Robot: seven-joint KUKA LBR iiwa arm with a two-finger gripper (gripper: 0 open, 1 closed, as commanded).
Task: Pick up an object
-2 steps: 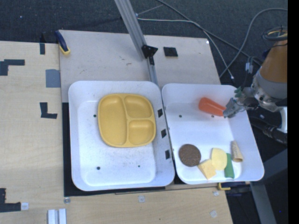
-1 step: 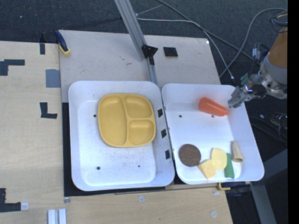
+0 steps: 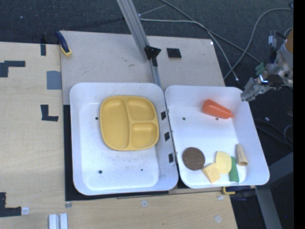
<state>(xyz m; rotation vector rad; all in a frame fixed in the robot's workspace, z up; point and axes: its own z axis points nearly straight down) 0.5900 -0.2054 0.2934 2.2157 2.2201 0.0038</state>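
One orange carrot (image 3: 217,109) lies pointing right along the right bin (image 3: 200,175); end effector (image 3: 251,91) grip state unclear.

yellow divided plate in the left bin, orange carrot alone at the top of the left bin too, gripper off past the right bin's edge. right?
Not quite. The camera view shows the orange carrot at the top of the right bin, not the left. The rest holds: yellow divided plate in the left bin, gripper past the right bin's edge.

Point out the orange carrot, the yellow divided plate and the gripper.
orange carrot (image 3: 217,109), camera view, middle of its body.
yellow divided plate (image 3: 129,122), camera view, central divider.
gripper (image 3: 249,93), camera view, at its fingertips.
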